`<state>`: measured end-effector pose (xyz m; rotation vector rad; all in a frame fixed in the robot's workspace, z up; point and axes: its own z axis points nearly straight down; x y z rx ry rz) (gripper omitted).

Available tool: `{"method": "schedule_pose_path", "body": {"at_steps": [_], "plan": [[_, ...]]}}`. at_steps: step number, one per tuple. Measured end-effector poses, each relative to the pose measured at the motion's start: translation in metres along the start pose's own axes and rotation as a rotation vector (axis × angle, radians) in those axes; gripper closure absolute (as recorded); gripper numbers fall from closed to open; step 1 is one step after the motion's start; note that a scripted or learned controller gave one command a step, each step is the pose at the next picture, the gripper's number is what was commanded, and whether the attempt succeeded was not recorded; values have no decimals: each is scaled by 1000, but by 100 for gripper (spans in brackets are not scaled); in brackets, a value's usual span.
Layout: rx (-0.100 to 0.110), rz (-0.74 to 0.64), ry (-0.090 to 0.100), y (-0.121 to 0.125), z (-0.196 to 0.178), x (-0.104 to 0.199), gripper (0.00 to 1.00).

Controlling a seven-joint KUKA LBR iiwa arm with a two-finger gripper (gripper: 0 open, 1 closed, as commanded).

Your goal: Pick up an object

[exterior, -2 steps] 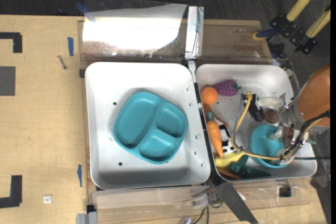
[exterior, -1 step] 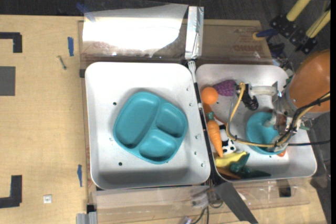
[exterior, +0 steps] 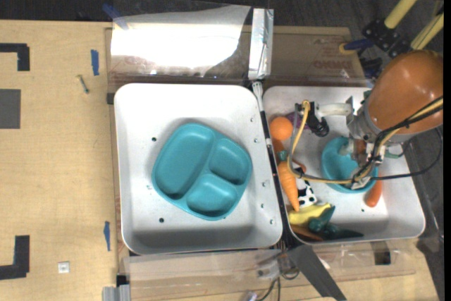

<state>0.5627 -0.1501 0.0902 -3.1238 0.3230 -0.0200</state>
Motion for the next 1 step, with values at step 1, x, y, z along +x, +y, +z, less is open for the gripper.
{"method": "schedule_pose_path", "body": {"at_steps": [1], "plan": [[0, -6, -1, -1, -1, -25, 0]]}}
